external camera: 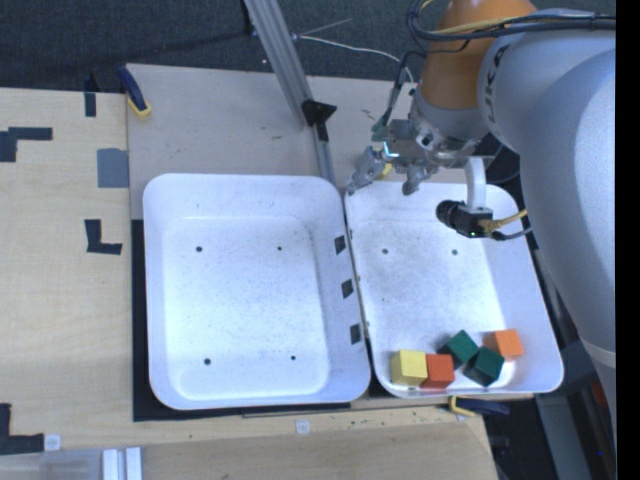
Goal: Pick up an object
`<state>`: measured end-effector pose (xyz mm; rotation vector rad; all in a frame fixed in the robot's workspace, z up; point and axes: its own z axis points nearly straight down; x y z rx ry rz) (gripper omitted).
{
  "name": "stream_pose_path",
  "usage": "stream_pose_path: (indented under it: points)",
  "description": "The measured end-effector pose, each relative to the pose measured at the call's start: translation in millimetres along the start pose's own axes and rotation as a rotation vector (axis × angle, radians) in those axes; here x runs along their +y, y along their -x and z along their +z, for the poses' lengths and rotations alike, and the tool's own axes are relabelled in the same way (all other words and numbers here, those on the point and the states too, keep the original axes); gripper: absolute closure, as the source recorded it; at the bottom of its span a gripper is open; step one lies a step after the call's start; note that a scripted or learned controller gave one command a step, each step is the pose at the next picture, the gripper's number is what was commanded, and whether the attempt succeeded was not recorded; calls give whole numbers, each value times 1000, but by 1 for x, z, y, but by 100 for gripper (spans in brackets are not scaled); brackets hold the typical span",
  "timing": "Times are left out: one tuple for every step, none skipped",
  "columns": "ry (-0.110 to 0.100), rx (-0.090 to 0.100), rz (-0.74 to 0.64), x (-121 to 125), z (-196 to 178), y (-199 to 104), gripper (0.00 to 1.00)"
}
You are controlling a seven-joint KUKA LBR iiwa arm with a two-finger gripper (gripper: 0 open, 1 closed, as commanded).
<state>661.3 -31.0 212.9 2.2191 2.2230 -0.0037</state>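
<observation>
Up at the far edge of the right bin (520,298), the gripper (390,173) hangs with its two fingers spread apart and nothing between them. Its fingers sit just over the bin's far left corner, close to where the two bins meet. The grey arm (560,98) with its orange band (470,18) comes in from the right side.

All the blocks lie far from the gripper, bunched at the near edge of the right bin. A yellow block (408,366) is on the left of the bunch, touching an orange-red block (439,370). Next come two dark green blocks (462,347) (486,366), and an orange block (508,343) sits at the right end.

The left bin (170,298) lies beside it on the bench (60,298). A grey metal pole (285,58) leans over the far edge between the bins.
</observation>
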Motion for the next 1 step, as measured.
stream_pose_path:
  points:
    - [8, -2, 7, -33, -98, 83, 0]
